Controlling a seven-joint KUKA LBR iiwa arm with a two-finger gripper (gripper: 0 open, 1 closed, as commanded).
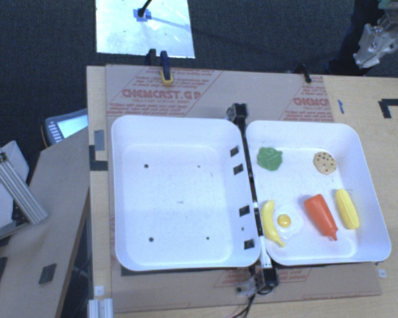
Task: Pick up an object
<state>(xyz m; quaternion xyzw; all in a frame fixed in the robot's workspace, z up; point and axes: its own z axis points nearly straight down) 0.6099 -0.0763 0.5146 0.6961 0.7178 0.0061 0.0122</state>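
Hovering at the two o'clock corner of the view, the gripper (383,35) hangs off the bench, well apart from both bins.

Whether it is released or clenched I cannot tell, as it is small and blurred there; nothing shows between its parts. Every toy lies in the right bin (368,167). A green lettuce piece (270,158) sits toward ten o'clock in that bin, and a speckled cookie (325,162) sits toward two o'clock. An orange-red bottle (320,216) lies slanted near five o'clock, with a yellow corn cob (347,209) just beside it on the three o'clock side. A banana (270,222) lies at eight o'clock against the wall between the bins, touching a fried egg (286,221) beside it. The left bin (123,177) sits next to the right bin on a cardboard sheet (186,95).
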